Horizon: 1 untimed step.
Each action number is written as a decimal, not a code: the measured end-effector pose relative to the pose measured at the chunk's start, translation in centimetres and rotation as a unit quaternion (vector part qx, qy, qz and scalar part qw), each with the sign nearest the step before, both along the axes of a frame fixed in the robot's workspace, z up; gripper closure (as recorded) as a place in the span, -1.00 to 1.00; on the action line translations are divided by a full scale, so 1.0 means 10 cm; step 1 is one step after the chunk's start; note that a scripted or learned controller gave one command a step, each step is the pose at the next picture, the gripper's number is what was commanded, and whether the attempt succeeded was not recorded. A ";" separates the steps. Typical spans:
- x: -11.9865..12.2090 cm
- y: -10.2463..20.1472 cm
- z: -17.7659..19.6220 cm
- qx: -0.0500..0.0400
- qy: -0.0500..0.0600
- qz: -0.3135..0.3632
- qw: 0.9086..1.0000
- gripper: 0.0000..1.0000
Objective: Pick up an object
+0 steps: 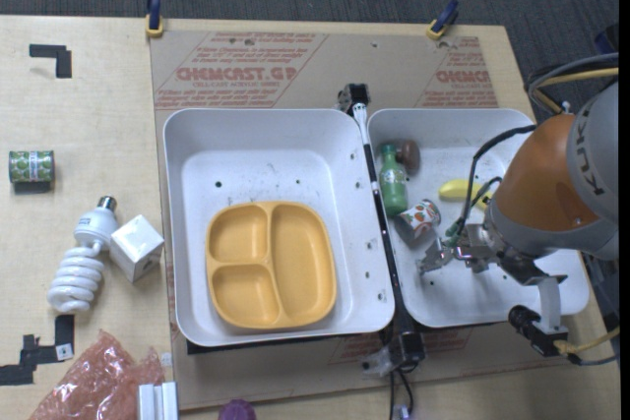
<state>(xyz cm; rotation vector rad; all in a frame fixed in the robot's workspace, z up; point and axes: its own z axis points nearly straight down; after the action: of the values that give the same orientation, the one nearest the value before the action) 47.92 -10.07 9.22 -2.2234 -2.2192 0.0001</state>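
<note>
The right bin [492, 310] holds a green bottle [393, 182] lying along its left wall and a small brown object [409, 154] beside the bottle's top. It also holds a yellow piece [459, 189] and a small red-and-white patterned can [420, 219]. My gripper [435, 258] hangs low in this bin, just below and right of the patterned can and close to it. Nothing is visibly held. The grey arm with its orange band [546, 187] covers the bin's right part.
In the left bin [187, 202] lies a yellow divided plate [271, 264]. Outside the bins, on the bench's left, are a green can [31, 167], a spiral light bulb [83, 256], a white cube [137, 246] and a pink mesh bag [94, 379].
</note>
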 end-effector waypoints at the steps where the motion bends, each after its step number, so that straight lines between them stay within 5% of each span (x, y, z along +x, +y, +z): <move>1: 0.01 -0.01 0.10 0.000 -0.001 -0.001 1.000 1.00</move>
<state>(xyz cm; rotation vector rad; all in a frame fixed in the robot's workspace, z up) 48.06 -10.14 10.20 -2.2268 -2.2189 -0.0021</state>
